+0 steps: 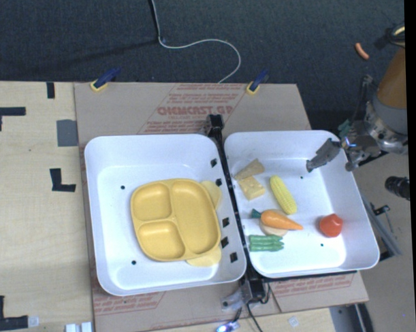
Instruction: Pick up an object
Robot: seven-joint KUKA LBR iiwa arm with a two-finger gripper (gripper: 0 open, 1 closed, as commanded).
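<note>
Toy food — yellow plastic corn cob [283, 195], orange carrot [281, 220], red tomato [330, 224] — is spread across the right white bin [354, 255], above whose upper right rim the two-finger gripper [333, 153] is poised, apparently open and empty.

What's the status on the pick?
Hand over right bin's upper right corner, nothing between its fingers. Corn, carrot, tomato all lying in the bin. Path clear.

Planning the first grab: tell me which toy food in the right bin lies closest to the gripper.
The yellow plastic corn cob, lying just below-left of the gripper; the round red tomato and the orange carrot sit farther down.
</note>
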